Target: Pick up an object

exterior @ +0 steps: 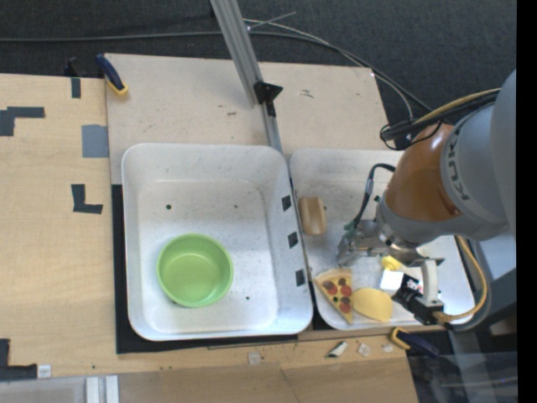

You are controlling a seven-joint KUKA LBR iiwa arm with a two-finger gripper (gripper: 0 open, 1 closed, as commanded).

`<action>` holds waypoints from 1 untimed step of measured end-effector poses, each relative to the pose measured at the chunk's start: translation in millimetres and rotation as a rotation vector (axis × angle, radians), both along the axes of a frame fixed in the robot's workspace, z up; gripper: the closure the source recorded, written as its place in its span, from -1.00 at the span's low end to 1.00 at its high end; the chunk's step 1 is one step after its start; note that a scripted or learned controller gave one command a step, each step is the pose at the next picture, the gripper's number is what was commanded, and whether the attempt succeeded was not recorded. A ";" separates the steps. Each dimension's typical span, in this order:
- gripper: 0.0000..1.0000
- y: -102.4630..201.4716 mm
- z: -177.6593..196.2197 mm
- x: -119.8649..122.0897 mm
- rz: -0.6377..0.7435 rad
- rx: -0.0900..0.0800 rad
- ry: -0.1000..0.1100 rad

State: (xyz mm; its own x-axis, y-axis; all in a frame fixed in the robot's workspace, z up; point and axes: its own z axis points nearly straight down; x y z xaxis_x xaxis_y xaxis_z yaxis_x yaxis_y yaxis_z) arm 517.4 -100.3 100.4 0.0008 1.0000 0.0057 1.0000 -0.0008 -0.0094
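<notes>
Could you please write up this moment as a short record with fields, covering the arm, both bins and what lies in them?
arm: reaches in from the right, over the right bin
gripper: low over the right bin's floor, finger state unclear
left bin: green bowl, upright, near the front
right bin contents: tan block near the left wall; pizza slice and yellow piece at the front
held object: none visible

Glossy plastic green bowl (195, 269), smooth white plastic bins (138, 225) — speckled, matt wood-look bench (50, 250), metal pole (239, 36)
</notes>
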 end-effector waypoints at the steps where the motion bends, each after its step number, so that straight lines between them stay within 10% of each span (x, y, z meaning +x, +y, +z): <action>1: 1.00 0.3 62.2 -5.2 0.001 -0.003 -0.009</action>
State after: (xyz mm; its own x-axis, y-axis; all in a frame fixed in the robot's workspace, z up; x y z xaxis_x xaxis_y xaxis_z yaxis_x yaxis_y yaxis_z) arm 512.2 -100.1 162.6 -0.0002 1.0000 0.0022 1.0000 0.0002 -0.0008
